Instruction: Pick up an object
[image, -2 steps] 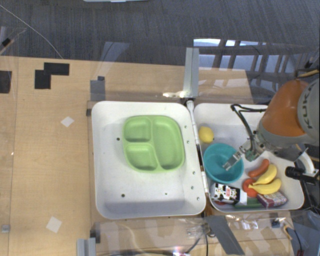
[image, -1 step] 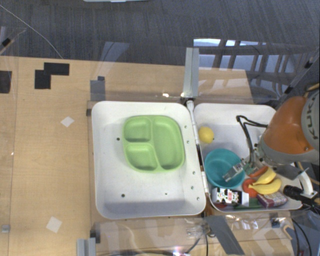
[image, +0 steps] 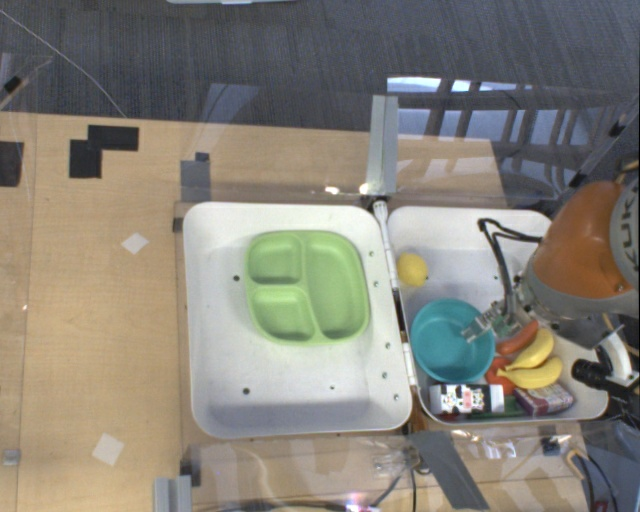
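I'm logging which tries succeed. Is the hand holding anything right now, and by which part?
It cannot be told. The hand sits low at the right rim of the teal bowl, beside the banana, but no object shows between its tips.

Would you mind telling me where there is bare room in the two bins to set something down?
The left bin has bare floor all around the green tray, widest along its near edge. In the right bin, the far part beyond the lemon is free. Its near end is crowded: blue bowl, bananas, cartons, and the pincer.
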